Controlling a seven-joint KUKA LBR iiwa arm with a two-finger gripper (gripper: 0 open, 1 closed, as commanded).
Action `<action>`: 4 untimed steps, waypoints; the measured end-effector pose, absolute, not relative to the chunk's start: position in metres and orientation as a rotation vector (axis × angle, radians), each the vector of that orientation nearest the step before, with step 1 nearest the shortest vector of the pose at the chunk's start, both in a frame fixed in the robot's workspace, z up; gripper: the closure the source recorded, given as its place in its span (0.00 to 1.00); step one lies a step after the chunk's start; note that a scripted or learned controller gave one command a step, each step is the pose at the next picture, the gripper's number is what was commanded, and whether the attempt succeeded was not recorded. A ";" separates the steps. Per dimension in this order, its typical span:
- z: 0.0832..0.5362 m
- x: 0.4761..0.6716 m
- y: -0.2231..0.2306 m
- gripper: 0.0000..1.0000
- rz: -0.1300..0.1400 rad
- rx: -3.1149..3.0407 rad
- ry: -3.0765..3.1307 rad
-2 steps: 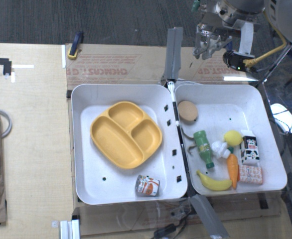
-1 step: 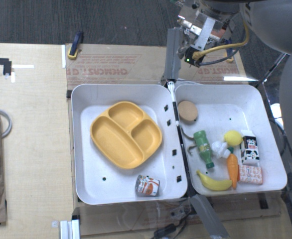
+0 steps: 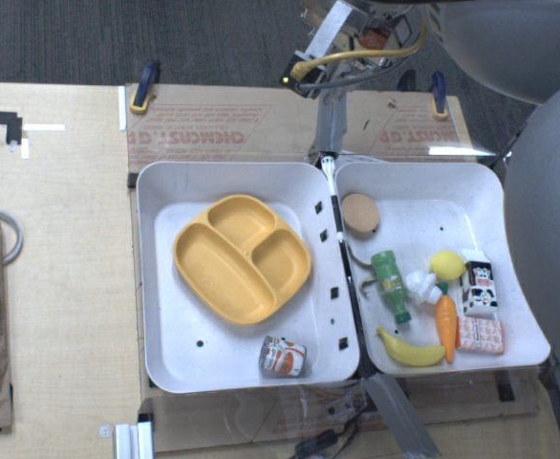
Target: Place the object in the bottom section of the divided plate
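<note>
Nearest the camera, a small can (image 3: 283, 357) with an orange and white label lies on its side in the left bin (image 3: 152, 285), close to the near wall. In the right bin (image 3: 510, 220), a banana (image 3: 412, 350) lies near the front wall. A pink packet (image 3: 480, 335) is to its right, and a carrot (image 3: 445, 321) stands on end between them. Behind these are a black and white carton (image 3: 479, 288), a lemon (image 3: 446, 265), a small white thing (image 3: 420, 285) of unclear kind and a green bottle (image 3: 390, 285) lying with its cap toward the camera.

The yellow divided plate (image 3: 225, 280) rests flat in the middle of the left bin, apart from the can. Its large section faces the near left and its two smaller sections lie on the far and right sides. A round tan bun (image 3: 360, 213) sits in the far left corner of the right bin, just beside the wall shared by the bins.

The gripper (image 3: 329, 146) hangs over the far end of that shared wall, well apart from the plate. Whether it is released or clenched cannot be told. Behind the bins lies a sheet of cardboard (image 3: 218, 127) held by two blue clamps (image 3: 146, 84).
</note>
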State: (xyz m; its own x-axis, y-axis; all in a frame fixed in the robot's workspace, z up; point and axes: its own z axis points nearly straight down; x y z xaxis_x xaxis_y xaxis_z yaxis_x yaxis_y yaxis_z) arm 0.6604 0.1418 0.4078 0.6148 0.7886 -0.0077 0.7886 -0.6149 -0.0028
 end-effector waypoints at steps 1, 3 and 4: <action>0.438 0.646 0.122 1.00 -0.012 2.914 1.170; 0.442 0.648 0.122 1.00 -0.026 2.912 1.171; 0.285 0.646 0.137 1.00 -0.009 3.084 0.583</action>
State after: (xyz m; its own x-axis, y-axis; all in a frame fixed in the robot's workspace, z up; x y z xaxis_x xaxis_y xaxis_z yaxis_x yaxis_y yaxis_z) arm 0.6457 0.1370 0.2851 0.9310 0.3651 -0.0064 0.3651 -0.9310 0.0013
